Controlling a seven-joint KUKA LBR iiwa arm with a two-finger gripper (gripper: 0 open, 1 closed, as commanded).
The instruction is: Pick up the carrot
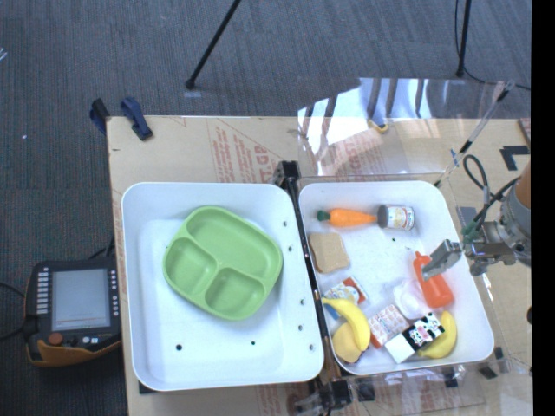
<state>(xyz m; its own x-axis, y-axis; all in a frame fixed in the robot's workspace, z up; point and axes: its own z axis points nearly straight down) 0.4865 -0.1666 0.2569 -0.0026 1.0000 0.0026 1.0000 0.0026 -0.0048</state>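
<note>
A: Two bins on the worktop [173,150]. Right bin [464,232]: one carrot [351,218] at the far wall, long axis left-right, leaf end left.
B: Tool [444,258]?
A: Near the right wall, carrot up-left of it. Jaw state: cannot tell. Two bananas, one carrot.

Arm [529,206] cut off by the frame edge at 3 o'clock, just the wrist shows. Gripper [444,258] too small and blurry to read its fingers. Small cartons [408,334] at 5 o'clock of the right bin [464,232] overlap, labels unreadable.
</note>
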